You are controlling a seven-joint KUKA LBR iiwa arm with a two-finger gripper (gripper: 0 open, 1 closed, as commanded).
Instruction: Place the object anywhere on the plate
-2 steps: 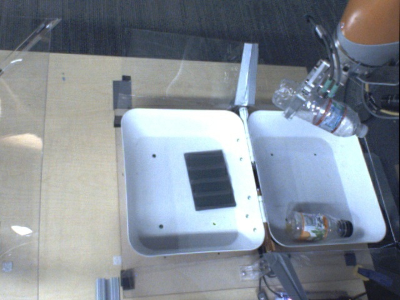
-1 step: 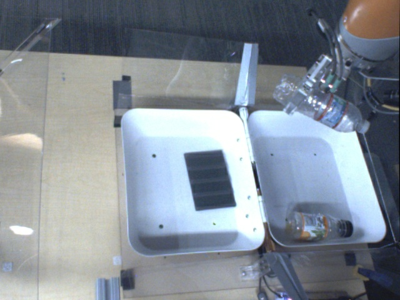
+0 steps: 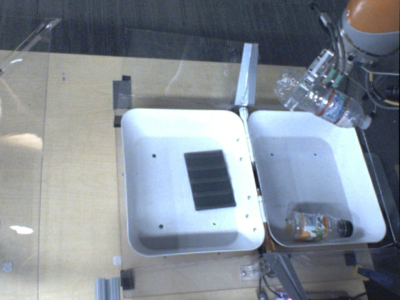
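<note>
a pale wooden bench (image 3: 69, 186) fills the left and centre of the frame, with two shallow white bins directly on it: the left bin (image 3: 140, 167) at centre, the right bin (image 3: 369, 192) touching it at right, and small dark brackets (image 3: 122, 92) by the left bin's corners

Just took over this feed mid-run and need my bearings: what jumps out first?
The clear plastic bottle held up by the gripper above the far edge of the right bin catches the eye first, under the arm's orange band. Next is the dark ribbed plate in the middle of the left bin. A second bottle lies on its side at the right bin's near edge.
</note>
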